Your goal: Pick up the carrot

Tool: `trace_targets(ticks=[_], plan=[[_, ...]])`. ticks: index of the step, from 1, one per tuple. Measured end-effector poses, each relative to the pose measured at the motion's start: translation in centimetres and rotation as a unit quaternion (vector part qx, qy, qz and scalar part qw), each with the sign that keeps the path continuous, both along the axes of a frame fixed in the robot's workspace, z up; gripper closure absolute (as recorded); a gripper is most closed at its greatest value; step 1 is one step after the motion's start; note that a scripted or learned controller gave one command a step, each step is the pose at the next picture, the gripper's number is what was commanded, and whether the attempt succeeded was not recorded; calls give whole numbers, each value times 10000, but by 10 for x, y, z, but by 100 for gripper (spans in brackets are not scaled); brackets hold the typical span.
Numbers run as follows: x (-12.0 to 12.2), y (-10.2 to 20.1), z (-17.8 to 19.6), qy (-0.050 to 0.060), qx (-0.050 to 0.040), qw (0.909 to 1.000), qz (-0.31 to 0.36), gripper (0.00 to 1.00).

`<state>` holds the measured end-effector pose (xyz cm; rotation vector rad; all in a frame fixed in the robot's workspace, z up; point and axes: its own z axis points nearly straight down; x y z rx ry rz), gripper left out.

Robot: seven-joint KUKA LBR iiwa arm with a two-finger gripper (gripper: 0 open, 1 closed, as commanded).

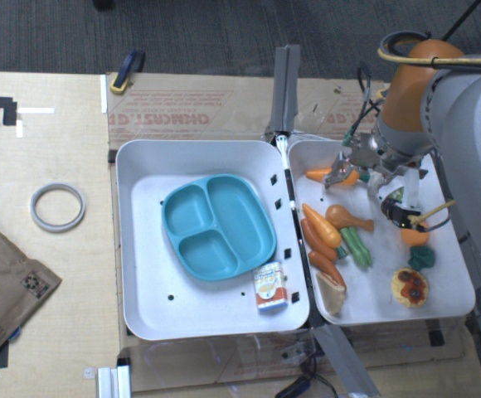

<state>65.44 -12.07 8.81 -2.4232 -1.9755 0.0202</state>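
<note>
Where the right bin's far wall runs, a small orange carrot (pixel 318 174) lies; end effector (pixel 346 171) state unclear.

Plate (pixel 218 225) in left bin (pixel 133 247)

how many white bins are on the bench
2: the left bin holds a blue divided plate and a small carton; the right bin holds the toy food.

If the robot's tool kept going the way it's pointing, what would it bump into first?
Probably the small orange carrot piece lying at the far end of the right bin. The tool points down at it, though the height between them is hard to judge.
</note>
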Motion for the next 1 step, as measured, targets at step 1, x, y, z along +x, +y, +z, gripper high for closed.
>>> trace_targets(ticks=[1], plan=[[-3,5,-1,96,-9,9924,-1230,0]])
